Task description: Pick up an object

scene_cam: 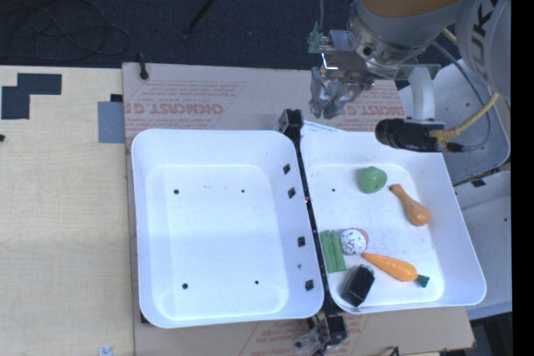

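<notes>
The hand (pixel 331 106) hangs above the right bin's (pixel 467 263) far left corner, holding nothing; how far it is open, I cannot tell. The nearest object, a green lump (pixel 372 178), lies toward the camera and rightward.

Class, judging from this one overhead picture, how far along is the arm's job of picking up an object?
Done: nothing visibly picked. The green lump, orange skittle, carrot, speckled ball and black block all lie in the right bin. In hand: the gripper hangs above the bin's far edge, carrying nothing visible. Left: descend, grasp, lift.
</notes>
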Controlling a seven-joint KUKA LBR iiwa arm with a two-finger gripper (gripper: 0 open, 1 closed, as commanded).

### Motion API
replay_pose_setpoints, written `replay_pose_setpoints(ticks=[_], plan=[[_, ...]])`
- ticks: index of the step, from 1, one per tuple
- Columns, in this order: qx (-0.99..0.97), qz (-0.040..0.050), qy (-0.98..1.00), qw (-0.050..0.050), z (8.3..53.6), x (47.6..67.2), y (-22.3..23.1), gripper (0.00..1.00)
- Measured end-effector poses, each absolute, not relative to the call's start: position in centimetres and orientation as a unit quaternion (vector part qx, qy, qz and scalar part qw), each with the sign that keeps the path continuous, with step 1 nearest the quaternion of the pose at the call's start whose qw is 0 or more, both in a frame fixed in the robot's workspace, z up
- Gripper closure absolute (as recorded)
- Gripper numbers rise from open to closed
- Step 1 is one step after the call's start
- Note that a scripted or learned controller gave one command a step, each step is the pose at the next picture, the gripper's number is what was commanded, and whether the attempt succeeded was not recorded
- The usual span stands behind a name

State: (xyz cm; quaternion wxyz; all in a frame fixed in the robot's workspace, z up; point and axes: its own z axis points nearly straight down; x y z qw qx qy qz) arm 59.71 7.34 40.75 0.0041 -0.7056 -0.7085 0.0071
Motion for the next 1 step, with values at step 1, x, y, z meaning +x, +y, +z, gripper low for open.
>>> replay_pose_setpoints(ticks=[1], plan=[[-0.704,0.0083,-0.710,0.005,41.67,59.72,7.36,1.00]])
